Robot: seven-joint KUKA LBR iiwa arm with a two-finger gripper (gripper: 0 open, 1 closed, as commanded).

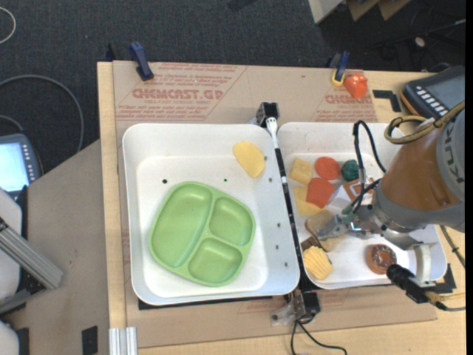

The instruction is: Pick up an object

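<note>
Brown flat piece (319, 223) lies at end effector (334, 228).

Two bins (140, 198), perhaps seven toys (249, 158)

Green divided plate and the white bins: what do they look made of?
Green divided plate: probably moulded plastic, matte, with uniform colour and soft rounded dividers. Left white bin and right white bin: likely thin formed plastic, smooth, slightly glossy, with rounded rims.

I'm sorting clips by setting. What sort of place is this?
Probably a robotics lab bench, not a kitchen: two white bins clamped to a protective board, toy food like a yellow piece, a green divided plate, loose cables.
</note>
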